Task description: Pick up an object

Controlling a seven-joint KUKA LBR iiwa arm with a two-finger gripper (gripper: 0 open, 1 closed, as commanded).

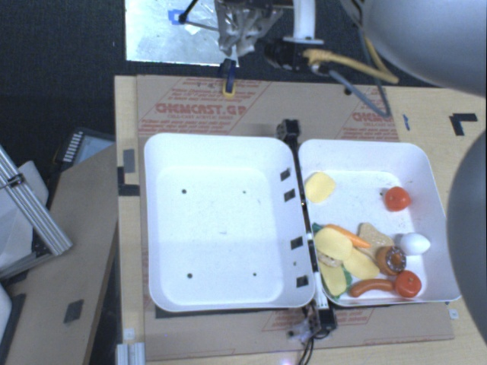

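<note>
Hand: the hand (228,52) sits high at the far edge of the counter (198,105), well apart from both bins. Can't tell how far open it is; nothing visible in its grip.
Arm: big grey blur across the right side, close to the camera. My read is it's parked up and back so the bins stay in clear view.
Left bin: the left bin (163,204) is white and shallow, its floor showing a few small dark dots.
Right bin: the right bin (418,162) holds all the candidates, mostly crowded into the near corner.
Loose items: yellow disc (319,187) near the divider, alone; red ball (396,198) toward the right wall, also alone. These two have open floor around them, so I'd guess they're the easiest picks.
Pile: yellow pieces (335,243), carrot (351,236), egg (414,243), sausage (369,286), second red ball (409,283), all touching or overlapping. Grasping here risks grabbing two things or nudging neighbours.
Task state: not started, by the look of it. No object lifted; everything lies on the bin floor.
Next: hand has to travel down and right, over the right bin.
Risk: round items likely roll off the pads.
</note>
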